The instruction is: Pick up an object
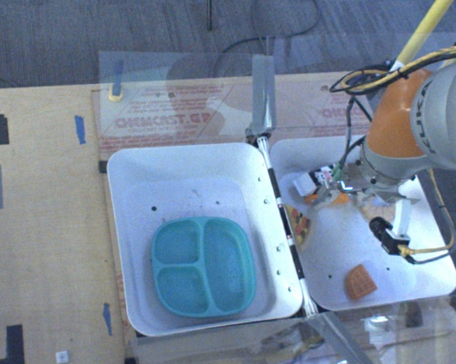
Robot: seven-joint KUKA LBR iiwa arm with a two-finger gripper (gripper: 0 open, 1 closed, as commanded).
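A teal three-compartment plate [204, 266] lies in the left bin [135, 184]. In the right bin [437, 283] an orange waffle-like piece [360, 282] lies near the front. A patterned object [299, 223] rests against the bin's left wall. A white-and-black item [307, 183] and a small orange piece [325, 198] sit at the back left. My gripper [361, 194] is low in the right bin's back area, just right of the small orange piece. Its fingers are hidden under the wrist.
The grey arm with its orange band [395, 123] reaches in from the right over the right bin. A black cable with a yellow tip [396, 243] hangs over the bin floor. A metal divider [263, 105] stands behind the bins.
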